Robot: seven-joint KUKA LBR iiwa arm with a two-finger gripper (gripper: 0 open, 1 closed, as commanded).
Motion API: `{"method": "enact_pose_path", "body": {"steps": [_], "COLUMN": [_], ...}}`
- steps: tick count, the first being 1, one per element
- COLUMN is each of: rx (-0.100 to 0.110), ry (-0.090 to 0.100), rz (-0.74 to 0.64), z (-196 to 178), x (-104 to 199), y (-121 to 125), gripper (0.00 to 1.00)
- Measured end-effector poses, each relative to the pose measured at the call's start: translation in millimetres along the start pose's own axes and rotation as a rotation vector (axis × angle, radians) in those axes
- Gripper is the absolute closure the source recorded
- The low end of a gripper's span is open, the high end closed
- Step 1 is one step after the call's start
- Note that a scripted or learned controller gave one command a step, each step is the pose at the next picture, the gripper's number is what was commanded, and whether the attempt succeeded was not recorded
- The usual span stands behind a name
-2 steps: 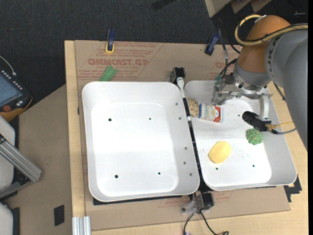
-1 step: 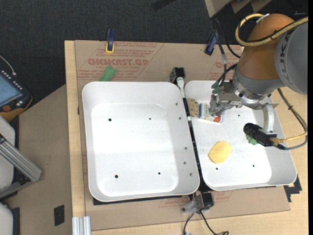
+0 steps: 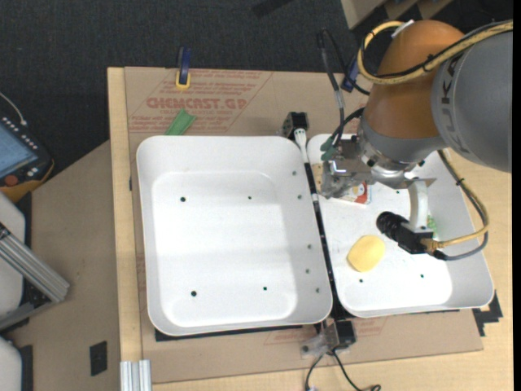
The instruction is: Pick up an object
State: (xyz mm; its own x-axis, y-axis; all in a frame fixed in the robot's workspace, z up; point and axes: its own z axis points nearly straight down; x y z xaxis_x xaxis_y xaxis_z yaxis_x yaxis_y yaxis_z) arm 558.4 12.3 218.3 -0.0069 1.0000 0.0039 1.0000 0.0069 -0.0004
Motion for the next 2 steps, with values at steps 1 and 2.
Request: {"method": "enact_pose_path", "body": {"steps": [1, 2], "rx": [-0.003, 0.004], "ry": [-0.002, -0.003], "rz": [0.002, 0.005], "z": [-63.2, -55.0], "x": [36.5, 54.3], "y": [-55.8, -79.6], "gripper": [1.00, 1.00]}}
